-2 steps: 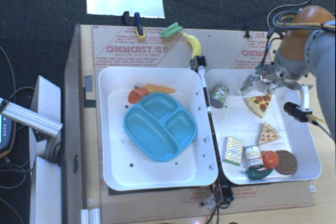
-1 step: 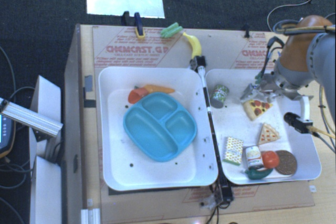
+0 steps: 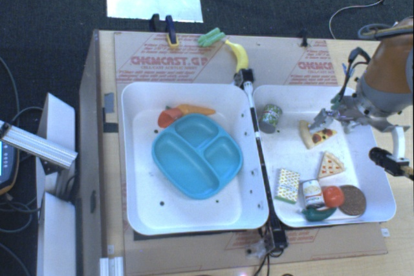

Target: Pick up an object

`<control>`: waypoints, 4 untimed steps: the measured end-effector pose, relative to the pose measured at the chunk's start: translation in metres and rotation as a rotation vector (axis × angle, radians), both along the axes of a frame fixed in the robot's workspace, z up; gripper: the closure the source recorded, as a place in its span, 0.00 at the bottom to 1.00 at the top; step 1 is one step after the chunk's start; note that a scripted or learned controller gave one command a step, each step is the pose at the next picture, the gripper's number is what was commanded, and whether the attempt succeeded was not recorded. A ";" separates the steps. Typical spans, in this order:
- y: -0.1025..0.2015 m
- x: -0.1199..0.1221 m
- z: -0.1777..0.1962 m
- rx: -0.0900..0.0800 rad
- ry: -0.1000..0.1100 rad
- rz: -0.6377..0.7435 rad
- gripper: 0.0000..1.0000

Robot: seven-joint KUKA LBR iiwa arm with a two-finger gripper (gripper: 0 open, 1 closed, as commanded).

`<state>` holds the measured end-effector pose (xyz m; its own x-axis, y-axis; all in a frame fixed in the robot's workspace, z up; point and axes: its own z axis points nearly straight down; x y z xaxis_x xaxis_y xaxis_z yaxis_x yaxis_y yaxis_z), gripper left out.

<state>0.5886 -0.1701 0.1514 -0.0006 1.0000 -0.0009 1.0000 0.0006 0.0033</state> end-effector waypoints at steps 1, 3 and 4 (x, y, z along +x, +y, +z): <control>-0.003 -0.044 -0.067 0.001 0.002 0.000 0.00; -0.008 -0.034 -0.067 0.000 0.002 0.000 0.00; -0.027 0.052 -0.065 -0.001 -0.004 0.003 0.00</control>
